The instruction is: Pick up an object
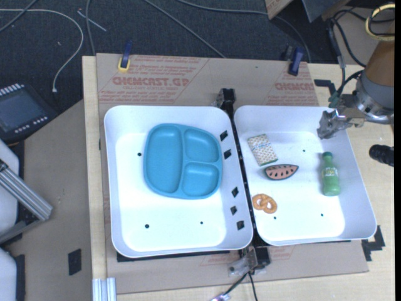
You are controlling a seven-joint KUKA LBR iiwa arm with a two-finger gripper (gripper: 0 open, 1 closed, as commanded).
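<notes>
The claw hangs over the far right corner of the right bin, just inside its rim, with the grey arm coming in from the right; whether it is spread or pressed together cannot be told from this slanted look down, and nothing is seen pinched in it. The closest thing to it is the green bottle, which lies a short way nearer the camera than the claw and almost straight below it in the view, apart from it and not touching. The bottle lies flat on the bin floor with its long axis running roughly from far to near, cap end pointing back toward the claw. Further off, to the claw's left and nearer the camera, sit the watermelon slice, the small patterned packet and the pretzel, each well apart from the claw. The blue divided plate lies in the left bin, farthest of all. On this showing the bottle is the likely target, and a grip across its narrow width, from the sides, would suit its lie.
</notes>
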